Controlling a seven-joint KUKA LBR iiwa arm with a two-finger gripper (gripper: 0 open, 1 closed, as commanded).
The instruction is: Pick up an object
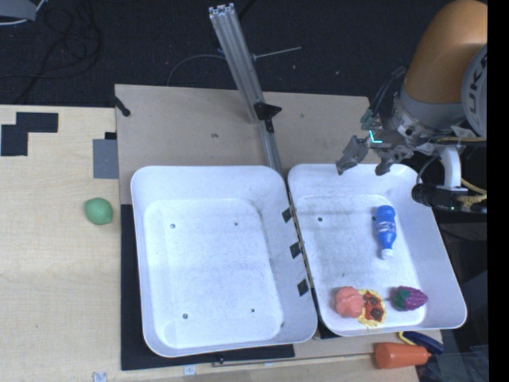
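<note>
My gripper (pixel 369 161) hangs over the far edge of the right bin (pixel 342 213), its two dark fingers spread apart with nothing between them. A blue bottle (pixel 385 229) lies in that bin, below and a little right of the gripper. Along the bin's near side sit an orange-pink lump (pixel 347 302), a yellow and red toy (pixel 371 307) touching it, and a purple grape-like piece (pixel 409 298).
The left bin (pixel 207 253) lies beside the right one, joined by black clips. A slanted metal rail (pixel 246 78) rises behind the bins. A green ball (pixel 99 211) rests on the bench at left. An orange object (pixel 402 354) lies outside the right bin's near edge.
</note>
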